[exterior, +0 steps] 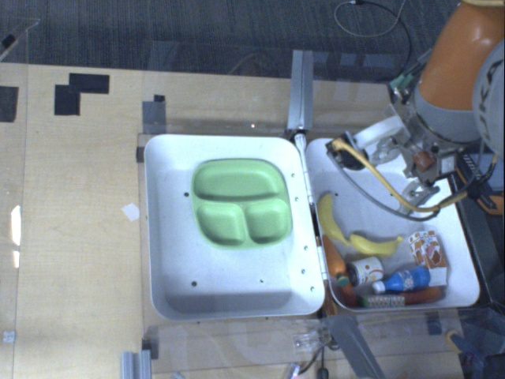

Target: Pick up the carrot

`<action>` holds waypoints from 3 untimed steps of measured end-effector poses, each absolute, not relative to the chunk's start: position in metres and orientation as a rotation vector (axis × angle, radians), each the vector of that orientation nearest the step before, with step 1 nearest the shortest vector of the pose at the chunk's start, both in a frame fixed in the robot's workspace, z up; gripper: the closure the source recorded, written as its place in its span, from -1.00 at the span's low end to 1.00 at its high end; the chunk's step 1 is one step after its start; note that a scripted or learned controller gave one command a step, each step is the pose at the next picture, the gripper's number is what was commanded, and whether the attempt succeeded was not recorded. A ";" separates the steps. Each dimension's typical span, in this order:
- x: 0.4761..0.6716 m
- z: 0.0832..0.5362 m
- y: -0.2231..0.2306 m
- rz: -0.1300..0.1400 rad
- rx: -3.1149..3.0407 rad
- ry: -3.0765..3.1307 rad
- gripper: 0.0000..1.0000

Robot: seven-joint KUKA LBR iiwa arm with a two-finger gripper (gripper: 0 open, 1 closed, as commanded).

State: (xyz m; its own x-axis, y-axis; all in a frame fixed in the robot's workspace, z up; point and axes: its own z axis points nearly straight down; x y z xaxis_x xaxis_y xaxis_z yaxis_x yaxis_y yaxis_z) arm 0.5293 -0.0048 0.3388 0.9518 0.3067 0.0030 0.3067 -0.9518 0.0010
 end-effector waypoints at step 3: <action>0.592 0.436 -0.077 0.006 3.103 0.479 1.00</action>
State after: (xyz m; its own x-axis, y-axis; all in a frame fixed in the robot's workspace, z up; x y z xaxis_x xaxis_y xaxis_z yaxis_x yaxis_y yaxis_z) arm 0.5924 -0.0770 0.4357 0.9534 0.3018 0.0036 0.3017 -0.9534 0.0020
